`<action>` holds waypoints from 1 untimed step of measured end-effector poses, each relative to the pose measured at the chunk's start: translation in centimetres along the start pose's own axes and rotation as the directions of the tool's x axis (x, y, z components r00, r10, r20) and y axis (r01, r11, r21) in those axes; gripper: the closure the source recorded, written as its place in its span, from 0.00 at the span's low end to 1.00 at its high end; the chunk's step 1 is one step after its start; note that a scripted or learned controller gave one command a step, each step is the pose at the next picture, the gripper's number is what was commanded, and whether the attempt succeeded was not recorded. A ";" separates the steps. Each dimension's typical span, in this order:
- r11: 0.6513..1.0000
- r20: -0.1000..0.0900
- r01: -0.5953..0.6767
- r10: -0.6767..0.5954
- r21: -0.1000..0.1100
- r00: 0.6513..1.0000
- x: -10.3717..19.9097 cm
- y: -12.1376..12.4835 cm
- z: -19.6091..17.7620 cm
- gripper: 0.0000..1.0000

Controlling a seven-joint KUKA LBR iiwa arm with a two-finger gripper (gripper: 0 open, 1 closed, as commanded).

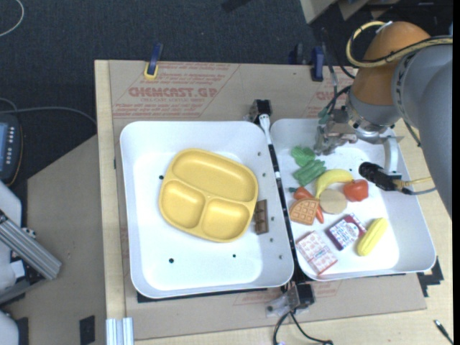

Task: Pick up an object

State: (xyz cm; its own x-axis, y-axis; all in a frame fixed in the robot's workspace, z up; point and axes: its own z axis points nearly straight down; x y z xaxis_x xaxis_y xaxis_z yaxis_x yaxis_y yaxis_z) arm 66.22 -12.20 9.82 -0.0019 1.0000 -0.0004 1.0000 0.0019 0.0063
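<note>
Just beside the gripper (325, 141), green beans (309, 165) lie in the right bin (417, 244), their long axis slanting up toward the arm. Beyond the beans lie a banana (329, 180), a tomato (356, 190) and a waffle (305, 211). Farther off, the left bin (140, 214) holds a yellow divided tray (208, 194). Both bins sit on a cardboard-covered worktop (187, 92) above dark carpet. Whether the gripper is wide or narrow cannot be told.
</note>
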 end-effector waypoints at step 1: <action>1.000 0.002 -0.003 0.003 -0.001 1.000 -0.4 -0.2 -6.3 1.00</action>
State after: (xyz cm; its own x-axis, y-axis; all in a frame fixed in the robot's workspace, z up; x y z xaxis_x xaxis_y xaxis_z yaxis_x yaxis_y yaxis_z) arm 65.97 -12.60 16.17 0.0008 1.0000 -0.0021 1.0000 -0.0008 0.0074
